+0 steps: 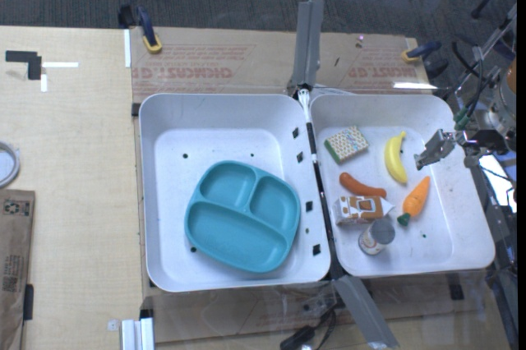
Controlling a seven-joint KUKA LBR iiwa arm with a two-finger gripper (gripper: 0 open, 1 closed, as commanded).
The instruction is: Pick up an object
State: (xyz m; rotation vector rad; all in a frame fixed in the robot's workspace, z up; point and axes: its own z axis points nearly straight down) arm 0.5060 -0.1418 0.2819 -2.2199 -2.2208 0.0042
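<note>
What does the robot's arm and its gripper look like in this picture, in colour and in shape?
The gripper is small, grey metal, with thin fingers, reaching in from the right edge. Behind it the wrist looks grey and blocky, with a small green spot near it. Dark cables loop above the wrist. A bit of orange shows at the far right, likely the arm's band.

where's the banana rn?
In the camera view the banana lies in the right bin, toward its upper middle, right of the sponge and above the carrot. The hand is just to its right.
</note>
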